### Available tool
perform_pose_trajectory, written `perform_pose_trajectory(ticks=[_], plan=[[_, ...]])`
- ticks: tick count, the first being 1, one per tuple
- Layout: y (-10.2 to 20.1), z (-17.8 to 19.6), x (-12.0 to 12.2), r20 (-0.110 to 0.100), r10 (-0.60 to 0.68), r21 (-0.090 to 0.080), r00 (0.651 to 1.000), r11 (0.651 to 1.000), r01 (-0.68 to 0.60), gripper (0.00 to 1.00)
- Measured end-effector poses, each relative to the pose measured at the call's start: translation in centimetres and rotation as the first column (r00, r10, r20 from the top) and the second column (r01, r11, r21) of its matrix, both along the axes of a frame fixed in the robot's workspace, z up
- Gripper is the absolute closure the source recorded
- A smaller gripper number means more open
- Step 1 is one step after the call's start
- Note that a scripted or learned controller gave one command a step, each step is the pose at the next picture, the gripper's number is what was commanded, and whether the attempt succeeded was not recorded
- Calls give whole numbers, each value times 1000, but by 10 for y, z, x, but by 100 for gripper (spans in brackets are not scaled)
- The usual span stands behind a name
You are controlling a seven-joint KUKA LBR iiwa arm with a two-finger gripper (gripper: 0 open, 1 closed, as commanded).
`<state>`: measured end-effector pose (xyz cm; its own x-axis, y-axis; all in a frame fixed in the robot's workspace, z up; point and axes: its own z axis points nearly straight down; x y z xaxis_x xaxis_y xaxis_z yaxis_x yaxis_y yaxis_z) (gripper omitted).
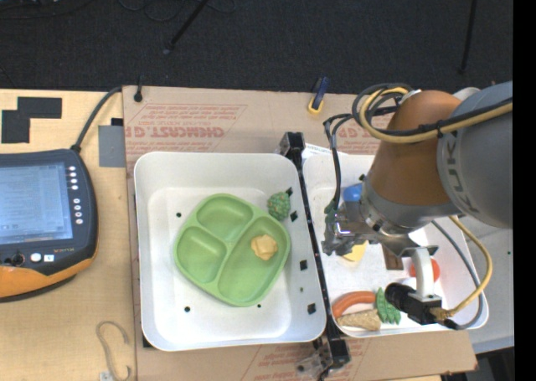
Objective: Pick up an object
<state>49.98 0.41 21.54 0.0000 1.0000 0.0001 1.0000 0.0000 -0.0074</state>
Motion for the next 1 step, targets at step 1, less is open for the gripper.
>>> perform_pose_trajectory(ticks=[1], plan=[[-5,19,-5,3,-1,0,1000,1000,1,100]])
